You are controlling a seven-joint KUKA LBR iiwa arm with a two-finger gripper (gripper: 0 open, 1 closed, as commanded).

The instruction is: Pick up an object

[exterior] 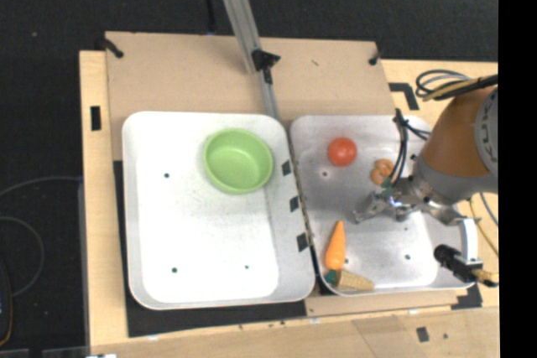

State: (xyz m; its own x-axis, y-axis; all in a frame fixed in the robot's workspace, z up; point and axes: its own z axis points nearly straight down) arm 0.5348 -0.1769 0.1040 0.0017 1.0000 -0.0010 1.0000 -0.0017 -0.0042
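My end effector (pixel 375 208) hangs low over the right bin (pixel 369 138); I cannot tell its state. Nothing shows in its grip. The carrot (pixel 336 245) lies just left below it, the red ball (pixel 341 151) up-left, a tan piece (pixel 382 171) just above. The green bowl (pixel 239 161) sits far left.

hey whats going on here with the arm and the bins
A grey robot arm with an orange band reaches in from the right over the right bin. Its pincer hangs low near the bin's middle, with nothing visibly held. Around it lie a red ball, a small tan object, a toy carrot and a wedge-shaped piece at the front edge. The left bin holds a green bowl. No object has been picked up yet.
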